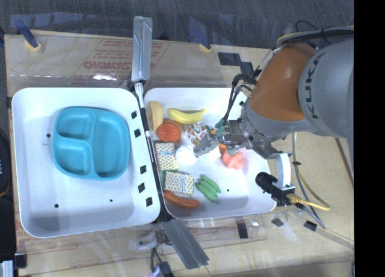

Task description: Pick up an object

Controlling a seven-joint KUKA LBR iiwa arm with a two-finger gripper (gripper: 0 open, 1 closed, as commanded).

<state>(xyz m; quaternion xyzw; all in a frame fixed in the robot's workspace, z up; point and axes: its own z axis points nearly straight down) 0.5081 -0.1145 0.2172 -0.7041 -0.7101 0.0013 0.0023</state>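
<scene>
Two shallow white bins sit side by side across the middle of the frame, the left bin (pixel 30 167) and the right bin (pixel 240 200), with a grey divider bar (pixel 142 47) rising from the seam between them toward the upper centre. The arm (pixel 301 89), grey with its orange band, fills the right side of the frame and reaches down-left over the right bin. Inside the left bin lies a light blue divided plate (pixel 92 142), left of centre in the frame.

The gripper (pixel 207 140) hangs over the middle of the right bin, pointing left; whether it is spread or pressed together cannot be told, and nothing shows clearly between its tips. The objects to be picked all lie in the right bin. A yellow banana (pixel 185 115) lies near the bin's upper edge, with a pale yellow piece (pixel 156 115) at its left against the seam. A red tomato (pixel 168 132) sits just below them. Two patterned boxes (pixel 166 155) (pixel 179 182) lie lower along the bin's left side, with a white ball (pixel 185 156) beside the upper one. A pink-orange toy (pixel 234 160) lies just below the wrist. Green pods (pixel 208 188) and a red-brown sausage (pixel 180 200) lie near the lower edge.
</scene>
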